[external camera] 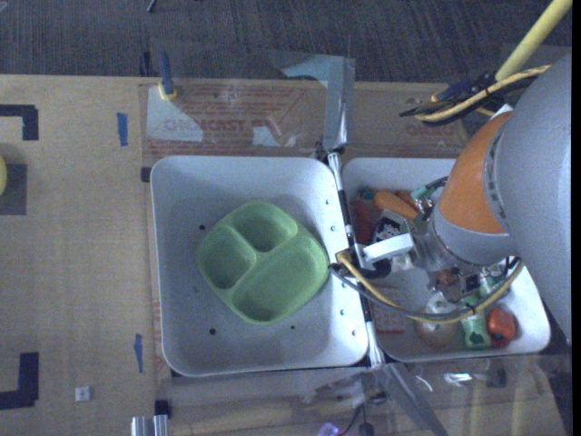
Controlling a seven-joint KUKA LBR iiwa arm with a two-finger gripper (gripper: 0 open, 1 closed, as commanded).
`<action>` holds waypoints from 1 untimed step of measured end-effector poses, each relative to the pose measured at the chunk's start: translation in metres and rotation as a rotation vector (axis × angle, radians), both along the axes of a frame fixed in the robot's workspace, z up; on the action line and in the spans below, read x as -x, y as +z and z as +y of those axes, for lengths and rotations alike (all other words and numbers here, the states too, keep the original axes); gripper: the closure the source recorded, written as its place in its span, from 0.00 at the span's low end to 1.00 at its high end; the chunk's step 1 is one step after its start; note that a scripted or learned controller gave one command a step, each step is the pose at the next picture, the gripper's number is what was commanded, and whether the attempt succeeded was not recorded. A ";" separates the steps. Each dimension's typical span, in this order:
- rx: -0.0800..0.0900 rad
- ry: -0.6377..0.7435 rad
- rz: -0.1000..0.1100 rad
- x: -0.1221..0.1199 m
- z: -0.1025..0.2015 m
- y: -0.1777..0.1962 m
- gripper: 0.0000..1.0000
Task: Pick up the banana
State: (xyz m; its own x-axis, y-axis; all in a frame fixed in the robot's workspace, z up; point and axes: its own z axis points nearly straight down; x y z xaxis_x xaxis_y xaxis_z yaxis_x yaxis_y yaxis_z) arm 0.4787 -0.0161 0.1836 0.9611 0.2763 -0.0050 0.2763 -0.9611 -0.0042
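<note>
My gripper hangs low over the middle of the right bin, under the grey wrist and its orange band. The arm hides much of that bin's floor. Around the gripper lie several small items: an orange piece and a dark red piece at the bin's far left corner, a pale round thing, a green item and a red-orange item along the near edge. I see nothing held by the gripper.
The left bin holds a green divided plate near its middle. The ridge between the two bins runs just left of the gripper. A yellow object sits at the bench's far left edge.
</note>
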 end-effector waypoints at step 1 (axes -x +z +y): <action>0.001 -0.030 -0.002 0.000 -0.064 0.000 0.00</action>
